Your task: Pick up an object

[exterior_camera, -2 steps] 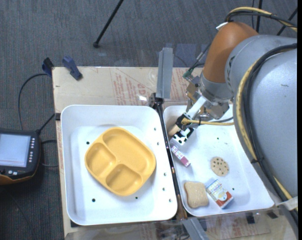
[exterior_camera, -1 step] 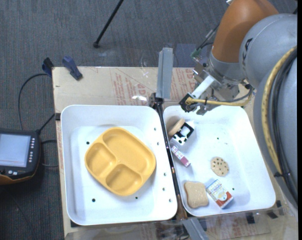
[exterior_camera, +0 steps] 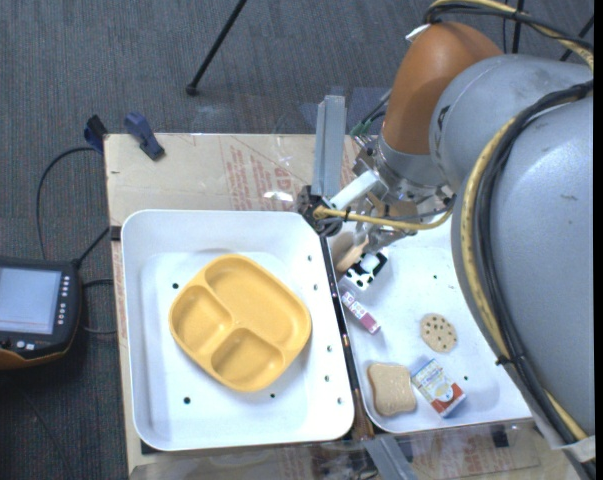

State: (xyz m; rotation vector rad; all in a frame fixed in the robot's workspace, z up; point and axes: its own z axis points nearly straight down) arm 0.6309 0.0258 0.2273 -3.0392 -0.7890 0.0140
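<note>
End effector sits low over the top-left corner of the right shallow white bin, just beside the divider btw the two bins. Its tip is hidden in cables and brackets, so can't tell how it's set or whether it has hold of anything. Directly under/beside it: a small black-and-white patterned block, touching or nearly touching the end effector; can't tell which. Above it, the grey arm w/ orange band fills the right side, yellow-sheathed cable looping round the wrist.

Right bin contents, going outward: a small pink-and-white tube-shaped packet lying at a slant near the bin's left wall; a round tan cookie w/ dark chips mid-bin; a tan bread-slice-shaped toy near the front; just beside it a small red, white and blue carton, tilted. Print on carton and packet too small to read.

Left shallow white bin holds one thing: a yellow plastic divided plate w/ three compartments, roughly centred, lying flat, turned at an angle to the bin walls.

Bench behind the bins is brown board w/ faint red printing, illegible. A blue clamp grips its back-left edge. On the floor at left, a handheld control pendant w/ grey screen, cable trailing.
</note>
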